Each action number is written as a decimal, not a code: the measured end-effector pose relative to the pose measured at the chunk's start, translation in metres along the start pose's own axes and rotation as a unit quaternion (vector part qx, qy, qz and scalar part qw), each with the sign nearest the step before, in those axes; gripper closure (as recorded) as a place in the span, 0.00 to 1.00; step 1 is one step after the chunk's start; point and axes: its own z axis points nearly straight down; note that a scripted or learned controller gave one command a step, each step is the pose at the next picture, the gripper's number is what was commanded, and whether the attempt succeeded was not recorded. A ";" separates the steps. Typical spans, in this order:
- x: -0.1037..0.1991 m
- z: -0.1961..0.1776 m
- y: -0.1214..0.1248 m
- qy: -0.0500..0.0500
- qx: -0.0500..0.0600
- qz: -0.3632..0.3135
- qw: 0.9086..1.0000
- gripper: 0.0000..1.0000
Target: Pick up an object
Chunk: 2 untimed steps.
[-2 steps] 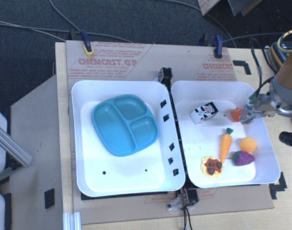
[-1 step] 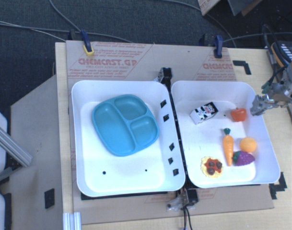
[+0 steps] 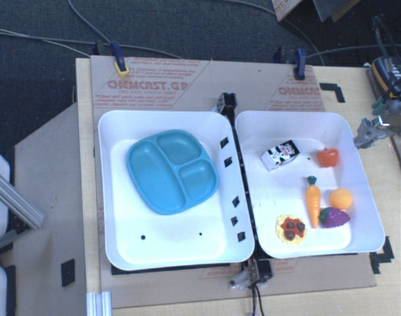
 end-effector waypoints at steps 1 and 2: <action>0.055 -0.004 -0.001 0.003 0.003 -0.002 1.000 1.00; 0.103 0.010 -0.001 0.002 0.004 -0.002 1.000 1.00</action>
